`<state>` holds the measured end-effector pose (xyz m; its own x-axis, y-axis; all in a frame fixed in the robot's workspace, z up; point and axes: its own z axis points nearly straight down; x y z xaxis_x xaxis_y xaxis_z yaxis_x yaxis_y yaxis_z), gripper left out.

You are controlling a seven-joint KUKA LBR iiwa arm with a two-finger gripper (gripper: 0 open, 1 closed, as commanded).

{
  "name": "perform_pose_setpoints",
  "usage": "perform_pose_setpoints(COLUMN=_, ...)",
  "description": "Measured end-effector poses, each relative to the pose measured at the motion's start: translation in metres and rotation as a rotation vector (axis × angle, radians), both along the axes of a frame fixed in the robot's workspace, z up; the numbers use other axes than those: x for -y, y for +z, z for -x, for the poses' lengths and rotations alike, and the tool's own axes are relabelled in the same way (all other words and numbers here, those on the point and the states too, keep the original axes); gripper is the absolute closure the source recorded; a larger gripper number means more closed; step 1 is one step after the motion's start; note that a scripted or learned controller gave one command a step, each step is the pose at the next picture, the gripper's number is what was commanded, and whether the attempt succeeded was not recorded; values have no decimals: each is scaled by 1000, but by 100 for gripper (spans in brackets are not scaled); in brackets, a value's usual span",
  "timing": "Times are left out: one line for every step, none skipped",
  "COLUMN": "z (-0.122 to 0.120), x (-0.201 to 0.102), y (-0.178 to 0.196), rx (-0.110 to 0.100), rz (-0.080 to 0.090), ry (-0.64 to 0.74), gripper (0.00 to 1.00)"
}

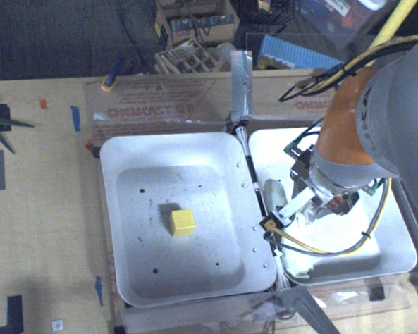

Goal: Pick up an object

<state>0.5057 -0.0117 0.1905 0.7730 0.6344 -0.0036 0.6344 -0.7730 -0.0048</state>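
From the camera above the worktop (43, 229) you see a small yellow block (183, 222) lying near the middle of the left bin (124, 161). The arm (375, 117) (grey, orange-banded) leans over the right bin (398, 257), its end effector (323, 206) low there, well apart from the block. You cannot tell its state; a pale object (274, 192), perhaps, lies beside it.
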Motion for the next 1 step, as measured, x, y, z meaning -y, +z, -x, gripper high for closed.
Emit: perform_pose_setpoints(z=27, x=9, y=-7, rx=0, rz=2, ry=-485, gripper=100)
